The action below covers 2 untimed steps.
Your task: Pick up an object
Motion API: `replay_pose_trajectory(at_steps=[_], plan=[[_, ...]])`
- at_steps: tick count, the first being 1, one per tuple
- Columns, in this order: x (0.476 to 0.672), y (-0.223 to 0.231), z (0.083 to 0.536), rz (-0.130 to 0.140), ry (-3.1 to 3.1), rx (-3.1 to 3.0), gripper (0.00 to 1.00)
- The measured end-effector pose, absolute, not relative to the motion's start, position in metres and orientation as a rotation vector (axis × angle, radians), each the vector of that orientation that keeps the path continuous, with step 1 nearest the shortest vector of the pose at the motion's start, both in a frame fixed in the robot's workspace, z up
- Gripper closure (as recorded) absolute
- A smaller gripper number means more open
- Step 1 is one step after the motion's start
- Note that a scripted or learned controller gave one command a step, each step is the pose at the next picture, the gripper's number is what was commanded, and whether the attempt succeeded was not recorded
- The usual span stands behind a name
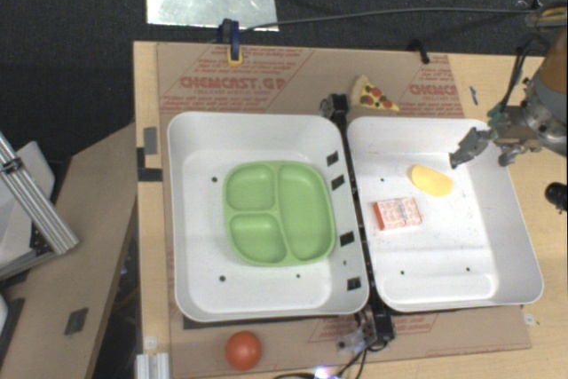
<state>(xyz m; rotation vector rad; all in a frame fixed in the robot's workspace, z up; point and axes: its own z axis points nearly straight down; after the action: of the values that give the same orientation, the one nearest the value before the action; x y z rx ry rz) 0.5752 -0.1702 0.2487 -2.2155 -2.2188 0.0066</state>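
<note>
A yellow oval object (431, 181) lies in the right bin (497, 280), toward its back. Just in front and to the left of it rests a small red and white box (397, 214). My gripper (485, 153) hangs over the right bin's back right part, to the right of the yellow object and slightly above it. Its two dark fingers are spread apart, open, with nothing between them. The left fingertip (461, 155) is close to the yellow object's right end but apart from it.
The left bin (200, 191) holds a green divided plate (278, 212). A toy pizza slice (374, 95) lies on the bench behind the bins. A red ball (242, 350) sits at the bench's front edge. A blue and yellow clamp (231, 41) stands at the back.
</note>
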Motion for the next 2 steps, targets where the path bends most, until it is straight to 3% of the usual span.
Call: replay_pose_trajectory(at_steps=[1,2], plan=[[0.577,-0.170,0.254,-0.001,-2.226,-2.219,0.00],[0.576,-0.176,0.210,0.002,-2.222,-2.219,0.00]])
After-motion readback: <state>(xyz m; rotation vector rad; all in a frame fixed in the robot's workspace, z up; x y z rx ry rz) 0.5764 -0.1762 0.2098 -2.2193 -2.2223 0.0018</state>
